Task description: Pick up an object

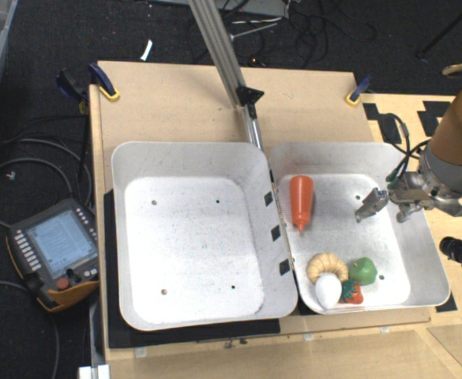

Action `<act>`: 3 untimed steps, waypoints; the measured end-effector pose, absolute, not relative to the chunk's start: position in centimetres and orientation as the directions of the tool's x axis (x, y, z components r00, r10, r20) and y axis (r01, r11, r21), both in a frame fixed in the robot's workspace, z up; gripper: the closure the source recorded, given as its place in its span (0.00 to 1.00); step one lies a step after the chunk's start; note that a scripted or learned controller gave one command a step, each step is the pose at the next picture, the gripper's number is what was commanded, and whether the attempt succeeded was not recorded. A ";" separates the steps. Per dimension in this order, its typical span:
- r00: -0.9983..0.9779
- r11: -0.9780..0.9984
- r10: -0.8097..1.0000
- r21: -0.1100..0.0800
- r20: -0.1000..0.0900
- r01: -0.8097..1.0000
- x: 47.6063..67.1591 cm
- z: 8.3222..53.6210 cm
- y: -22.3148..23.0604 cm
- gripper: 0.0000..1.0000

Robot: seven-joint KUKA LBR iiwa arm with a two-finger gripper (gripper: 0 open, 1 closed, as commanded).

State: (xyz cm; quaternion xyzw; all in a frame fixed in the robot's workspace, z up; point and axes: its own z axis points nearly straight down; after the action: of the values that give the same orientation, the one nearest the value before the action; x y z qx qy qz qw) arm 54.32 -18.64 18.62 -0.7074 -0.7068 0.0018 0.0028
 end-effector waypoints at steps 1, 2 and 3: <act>0.001 -0.001 1.000 -0.006 0.002 1.000 53.4 13.8 -18.4 0.00; 0.000 0.000 1.000 0.001 -0.001 1.000 53.5 9.5 -18.4 0.00; 0.001 -0.001 1.000 0.005 -0.003 1.000 53.5 10.6 -18.5 1.00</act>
State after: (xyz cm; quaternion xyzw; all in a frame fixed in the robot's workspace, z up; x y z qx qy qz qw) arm 53.54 -18.47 10.64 -0.7074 -0.7068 -0.0007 -0.0027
